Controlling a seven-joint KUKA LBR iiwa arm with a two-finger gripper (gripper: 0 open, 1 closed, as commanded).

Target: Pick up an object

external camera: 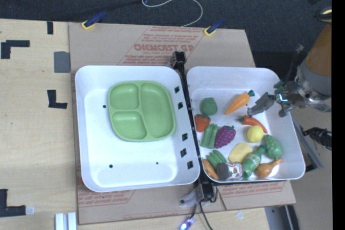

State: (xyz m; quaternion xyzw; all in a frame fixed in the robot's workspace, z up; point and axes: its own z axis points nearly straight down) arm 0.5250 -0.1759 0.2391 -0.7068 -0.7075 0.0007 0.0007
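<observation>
I am watching the gripper hanging over the right bin, near its right rim, with the arm reaching in from the right. The two fingers are standing apart, one pointing left toward the carrot, the other shorter one sitting closer to the wrist; nothing is showing between them. The toys are crowding the lower half of this bin: a green pepper at upper left, the carrot beside it, a tomato by the left wall, purple grapes and a green pod in the middle, a lemon and a red piece just below the fingertips, broccoli near the right rim, and a tight heap along the bottom wall that I cannot sort out piece by piece. The bin's upper strip is lying bare, giving the most room for moving. The left bin is holding a green divided plate, with open white floor below and to its left. The two bins are touching along a clipped centre seam. Under them a cardboard sheet is carrying red print; I am reading it only partly, too blurred to be sure. A white cable is looping across the dark floor above.
</observation>
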